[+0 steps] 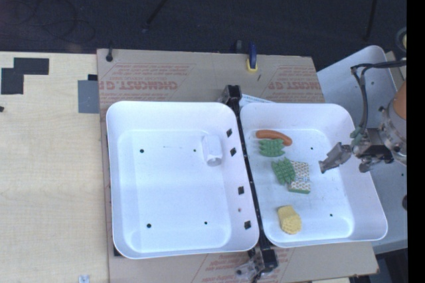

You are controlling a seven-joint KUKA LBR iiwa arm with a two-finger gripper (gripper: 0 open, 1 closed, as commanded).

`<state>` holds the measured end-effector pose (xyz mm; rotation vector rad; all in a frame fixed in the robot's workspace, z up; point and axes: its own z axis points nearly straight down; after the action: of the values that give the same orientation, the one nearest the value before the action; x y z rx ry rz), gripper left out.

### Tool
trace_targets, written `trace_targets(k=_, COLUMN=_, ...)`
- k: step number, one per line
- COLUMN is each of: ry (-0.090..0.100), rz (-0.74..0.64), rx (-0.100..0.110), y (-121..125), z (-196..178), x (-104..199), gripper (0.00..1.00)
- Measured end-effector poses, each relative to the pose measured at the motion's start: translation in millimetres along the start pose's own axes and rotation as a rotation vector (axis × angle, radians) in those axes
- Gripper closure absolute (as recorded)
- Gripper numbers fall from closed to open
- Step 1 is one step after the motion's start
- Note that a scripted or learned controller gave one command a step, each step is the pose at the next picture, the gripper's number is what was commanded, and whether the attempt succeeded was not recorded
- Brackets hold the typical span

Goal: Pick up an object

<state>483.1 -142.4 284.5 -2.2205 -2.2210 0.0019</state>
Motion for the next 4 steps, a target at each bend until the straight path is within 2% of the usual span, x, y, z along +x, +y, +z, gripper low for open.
trace_targets(k=1, ry=0.001, rz=0.0, rx=0.002, y=-0.1, z=-9.7, x=-0.8, gripper=1.0)
trace_targets(k=2, ry=-0.001, rz=0.006, rx=0.003, y=-8.8, z=8.7, x=-75.0, gripper=1.0)
trace_targets(k=3, ry=0.005, rz=-0.005, rx=0.005, y=-7.4, z=35.2, x=-6.7, gripper=1.0)
trace_targets(k=4, ry=0.002, rz=-0.01, rx=-0.006, y=-6.1, z=-43.4, x=74.9, gripper=1.0)
